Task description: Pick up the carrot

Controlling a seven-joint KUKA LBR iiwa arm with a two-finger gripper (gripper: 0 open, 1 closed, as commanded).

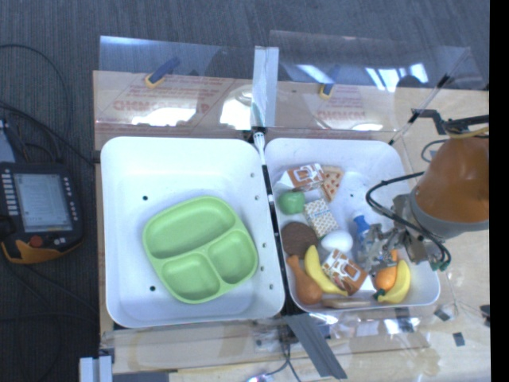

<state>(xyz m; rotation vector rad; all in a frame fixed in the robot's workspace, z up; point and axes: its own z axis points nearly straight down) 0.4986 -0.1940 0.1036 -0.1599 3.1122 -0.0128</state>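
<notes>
The tool [380,249] hangs low over the right part of the right bin [398,161], its grey metal parts and black cables crowded together just above the toys; whether it is spread or pressed together cannot be told from this slant, and nothing can be seen pinched in it. The arm's orange band [455,183] sits just above and to the right of it, over the bin's right rim.

Right beneath the tool lie a small orange fruit [386,279] and a banana [400,283] curved against the bin's lower right corner. Just left of the tool is a blue-capped item [361,228], then a white egg [338,242] and a red-and-white snack packet [343,271] resting on a second banana [316,267].

The carrot [302,279] lies well apart from the tool, at the lower left of the right bin, slanted, beside a brown round piece [298,235] and touching the second banana. Farther up are a green fruit [291,201], a checkered box [320,216] and a pizza slice [332,183].

The left bin [127,165] holds a green divided plate [200,247]. A control pendant [36,209] lies off the tabletop's left side
</notes>
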